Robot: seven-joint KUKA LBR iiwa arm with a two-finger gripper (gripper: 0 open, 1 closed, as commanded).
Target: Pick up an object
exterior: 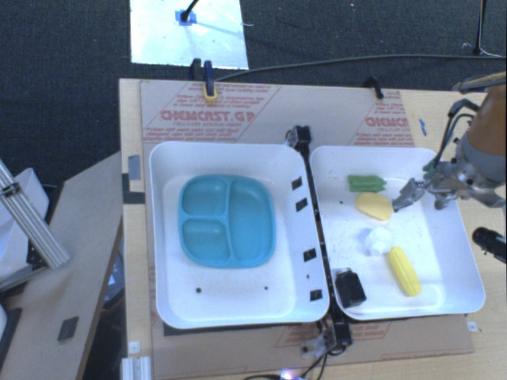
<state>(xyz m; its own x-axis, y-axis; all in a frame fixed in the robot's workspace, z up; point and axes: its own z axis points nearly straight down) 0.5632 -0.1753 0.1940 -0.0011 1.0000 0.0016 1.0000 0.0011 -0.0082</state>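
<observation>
The right white bin (455, 244) holds a green piece (366, 183), a pale yellow lemon-shaped piece (374, 207), a small white lump (379, 240), a yellow corn cob (404, 271) and a black block (349, 287). My gripper (421, 197) hangs over the upper right part of this bin, just right of the pale yellow piece. Its fingers are spread open, one fingertip (402, 198) close to that piece, and nothing is between them.
The left white bin (170, 295) carries a blue divided plate (227, 220). A black ridge with clips (310, 228) runs between the two bins. A cable crosses the bench behind the bins. The grey arm (485, 145) enters from the right.
</observation>
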